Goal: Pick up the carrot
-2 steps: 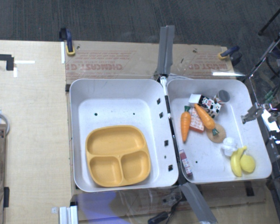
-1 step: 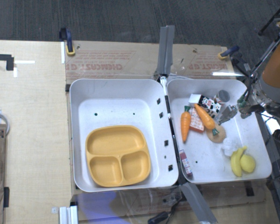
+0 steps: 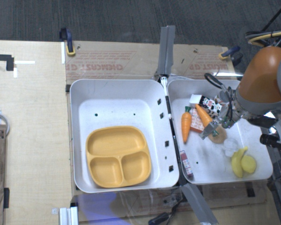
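Here, at the near edge of the left bin (image 3: 79, 125), you have a yellow tray (image 3: 118, 156) with three compartments, nothing in it. Across the divider, along the near edge of the right bin (image 3: 253, 176), lie a dark red packet (image 3: 186, 164) by the near left corner and a yellow fruit (image 3: 242, 162) towards the near right corner. A pale, clear lump (image 3: 230, 146) sits just beyond the fruit; you cannot tell what it is.

Further in, the carrot (image 3: 186, 121) lies by the bin's left wall, its thick end towards the far edge and its tip pointing near. Just to its right is a second orange piece (image 3: 203, 116), slanted, and beyond that a small white and printed item (image 3: 207, 102) near the far edge.

The gripper (image 3: 214, 127) hangs low over the middle of the right bin, just right of the slanted orange piece and above a tan round thing (image 3: 218, 136). How wide it stands you cannot tell from this angle, and nothing shows clearly held in it. Whether it touches the orange piece is also unclear.

By my reading, you are at the approach step, with the carrot not yet grasped and resting on the bin floor. The next move calls for shifting left, towards the bin's left wall, lining up across the carrot's width, then dropping and closing without snagging its orange neighbour.
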You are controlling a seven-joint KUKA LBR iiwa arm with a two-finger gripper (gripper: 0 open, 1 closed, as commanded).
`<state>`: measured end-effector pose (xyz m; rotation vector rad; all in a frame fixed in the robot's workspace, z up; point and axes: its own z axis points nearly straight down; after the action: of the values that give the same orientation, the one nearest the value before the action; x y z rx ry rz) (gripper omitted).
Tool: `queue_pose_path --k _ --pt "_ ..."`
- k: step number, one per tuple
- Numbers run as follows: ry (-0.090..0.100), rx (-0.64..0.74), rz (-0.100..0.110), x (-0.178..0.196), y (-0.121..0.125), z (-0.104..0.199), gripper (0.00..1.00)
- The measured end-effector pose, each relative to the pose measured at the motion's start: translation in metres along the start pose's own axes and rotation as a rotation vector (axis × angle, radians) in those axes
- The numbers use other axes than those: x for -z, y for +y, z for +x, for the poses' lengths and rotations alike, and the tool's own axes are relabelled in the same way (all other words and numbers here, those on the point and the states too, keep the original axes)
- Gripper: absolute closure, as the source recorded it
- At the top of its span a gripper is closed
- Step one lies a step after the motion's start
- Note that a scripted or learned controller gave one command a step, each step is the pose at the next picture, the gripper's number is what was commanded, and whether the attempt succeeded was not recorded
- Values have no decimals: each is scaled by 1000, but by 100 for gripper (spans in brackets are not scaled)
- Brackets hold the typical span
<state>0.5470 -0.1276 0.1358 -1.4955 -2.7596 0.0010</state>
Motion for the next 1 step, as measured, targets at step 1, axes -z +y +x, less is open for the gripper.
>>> queue_pose_path --k 1 --pt "-3 178 -2 24 23 11 0"
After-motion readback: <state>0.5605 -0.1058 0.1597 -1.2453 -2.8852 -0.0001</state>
